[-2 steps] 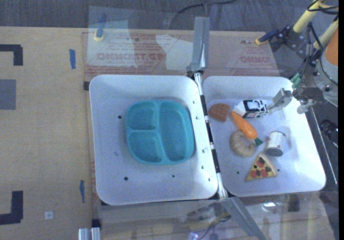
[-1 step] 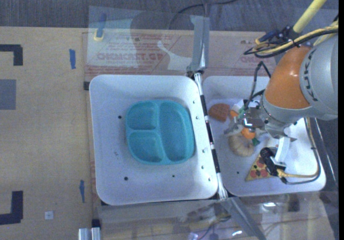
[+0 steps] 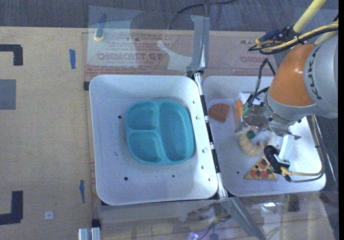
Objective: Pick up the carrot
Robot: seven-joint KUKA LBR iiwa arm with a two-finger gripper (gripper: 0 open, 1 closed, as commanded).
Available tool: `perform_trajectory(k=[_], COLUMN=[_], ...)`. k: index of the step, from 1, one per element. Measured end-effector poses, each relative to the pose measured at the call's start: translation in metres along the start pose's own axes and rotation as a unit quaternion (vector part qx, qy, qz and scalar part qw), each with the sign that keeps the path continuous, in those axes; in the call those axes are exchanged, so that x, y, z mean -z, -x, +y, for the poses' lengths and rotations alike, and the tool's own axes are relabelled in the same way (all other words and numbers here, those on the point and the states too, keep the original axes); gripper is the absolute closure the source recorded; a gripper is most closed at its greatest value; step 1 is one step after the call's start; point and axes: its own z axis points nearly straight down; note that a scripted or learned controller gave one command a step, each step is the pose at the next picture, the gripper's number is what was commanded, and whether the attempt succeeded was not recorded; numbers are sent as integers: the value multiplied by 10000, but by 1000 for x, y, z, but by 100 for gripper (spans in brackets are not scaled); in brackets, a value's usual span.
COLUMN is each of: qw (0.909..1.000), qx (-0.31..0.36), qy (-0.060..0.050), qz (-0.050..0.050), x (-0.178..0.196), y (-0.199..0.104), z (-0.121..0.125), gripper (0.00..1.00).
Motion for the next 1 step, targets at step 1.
perform_trajectory(k=[1], qw=[9890], qx=[1477], qy=[-26], qz=[9], x=[103], y=[-39], z=[-23], gripper=[100])
